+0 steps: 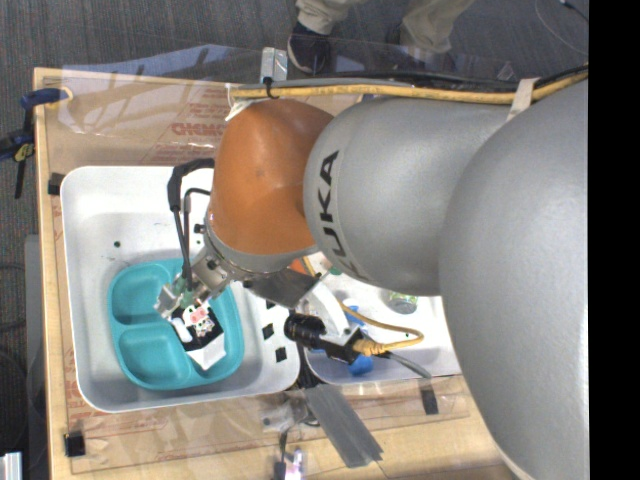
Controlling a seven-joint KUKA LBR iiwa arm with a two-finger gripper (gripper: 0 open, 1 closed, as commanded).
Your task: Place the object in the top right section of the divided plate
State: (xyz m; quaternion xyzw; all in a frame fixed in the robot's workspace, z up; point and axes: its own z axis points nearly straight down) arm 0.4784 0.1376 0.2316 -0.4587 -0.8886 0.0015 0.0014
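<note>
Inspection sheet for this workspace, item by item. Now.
Surface: bench under a clear plastic sheet, bearing the left bin and the right bin.
Job's things: teal divided plate in the left bin.
Clutter: small blue thing in the right bin, mostly hidden by the arm.
Pincer: over the plate's right side; whether it holds anything cannot be told.
Cables: yellow hose along the far edge.
Surroundings: person's legs; blue clamp.
</note>
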